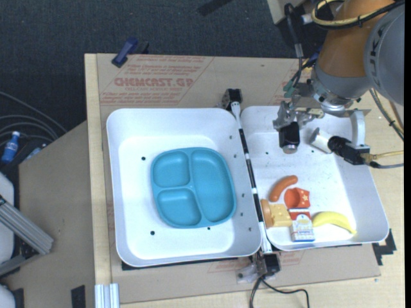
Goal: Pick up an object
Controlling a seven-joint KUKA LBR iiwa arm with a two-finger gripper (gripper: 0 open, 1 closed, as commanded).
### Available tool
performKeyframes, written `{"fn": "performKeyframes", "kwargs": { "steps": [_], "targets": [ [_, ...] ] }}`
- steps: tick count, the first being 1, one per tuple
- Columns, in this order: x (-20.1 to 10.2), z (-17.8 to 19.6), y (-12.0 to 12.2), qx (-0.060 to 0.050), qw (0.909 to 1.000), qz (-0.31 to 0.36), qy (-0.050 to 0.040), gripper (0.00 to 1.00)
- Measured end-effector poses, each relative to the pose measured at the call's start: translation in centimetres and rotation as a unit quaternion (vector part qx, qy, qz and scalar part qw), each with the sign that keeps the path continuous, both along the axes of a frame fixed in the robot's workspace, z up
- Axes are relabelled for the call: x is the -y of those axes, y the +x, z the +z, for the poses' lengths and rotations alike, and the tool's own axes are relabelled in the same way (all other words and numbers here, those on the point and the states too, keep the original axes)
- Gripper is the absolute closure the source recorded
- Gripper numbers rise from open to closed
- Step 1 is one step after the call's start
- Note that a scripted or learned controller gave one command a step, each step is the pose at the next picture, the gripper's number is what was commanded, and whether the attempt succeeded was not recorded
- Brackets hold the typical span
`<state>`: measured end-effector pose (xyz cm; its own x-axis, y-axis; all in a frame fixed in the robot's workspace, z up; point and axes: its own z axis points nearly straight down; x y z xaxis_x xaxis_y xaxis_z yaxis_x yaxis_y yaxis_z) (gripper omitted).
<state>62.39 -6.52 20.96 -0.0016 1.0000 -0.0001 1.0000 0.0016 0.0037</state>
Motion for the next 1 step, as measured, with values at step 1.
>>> {"fn": "performKeyframes", "kwargs": {
  "steps": [1],
  "targets": [
    [0.47,6.80,-9.48,-0.003,1.0000,-0.001,0.0004,1.00]
  ]
}}
